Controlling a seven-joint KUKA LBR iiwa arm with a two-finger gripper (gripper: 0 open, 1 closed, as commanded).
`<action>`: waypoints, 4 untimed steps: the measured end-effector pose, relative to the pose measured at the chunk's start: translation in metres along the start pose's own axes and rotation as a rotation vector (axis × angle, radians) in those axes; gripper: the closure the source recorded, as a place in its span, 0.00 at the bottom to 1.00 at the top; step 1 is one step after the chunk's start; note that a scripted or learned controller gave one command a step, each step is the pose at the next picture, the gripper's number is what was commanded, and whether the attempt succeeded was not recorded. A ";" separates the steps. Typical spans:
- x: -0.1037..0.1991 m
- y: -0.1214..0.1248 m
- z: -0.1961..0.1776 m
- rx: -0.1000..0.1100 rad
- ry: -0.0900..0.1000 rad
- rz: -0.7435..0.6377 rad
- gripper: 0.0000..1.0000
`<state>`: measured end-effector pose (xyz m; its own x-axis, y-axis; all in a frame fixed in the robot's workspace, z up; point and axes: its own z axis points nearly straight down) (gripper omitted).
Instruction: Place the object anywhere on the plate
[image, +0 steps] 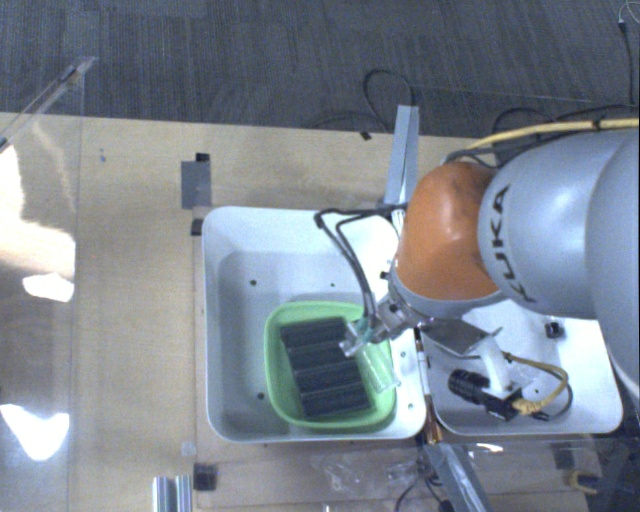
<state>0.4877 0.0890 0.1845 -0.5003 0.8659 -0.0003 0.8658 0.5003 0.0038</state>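
The gripper (368, 355) hangs over the right rim of the green plate (272, 350), which sits in the left white bin (215, 330). Its 2 pale, translucent fingers (357, 338) look spread apart with nothing between them, though their see-through material makes the gap hard to read. The black ribbed block (322, 369), made of 4 ridged segments, lies flat on the plate, wholly inside its rim. From the fingers it sits just beside them toward the camera's left, apart from them. No contact shows, and the nearer fingertip is closest to the block's upper right corner. The block's long axis runs from the far left of the plate toward its near right. That is roughly parallel to the line joining the 2 fingertips, so the fingers stand alongside the block, not astride it. Judged from this layout, the placing looks done, since the block rests on the plate and is free of the grip. The next move calls for a lift straight up and away to the right, because a sideways sweep to the left could nudge the block or tip the plate's edge.
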 end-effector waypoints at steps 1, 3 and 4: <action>0.000 0.000 0.000 0.000 0.000 0.001 0.00; -0.137 0.034 -0.001 -0.003 -0.004 -0.050 0.00; -0.209 0.068 -0.011 -0.004 -0.006 -0.103 0.00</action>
<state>0.6514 -0.0582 0.1956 -0.5869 0.8096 -0.0065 0.8096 0.5869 0.0073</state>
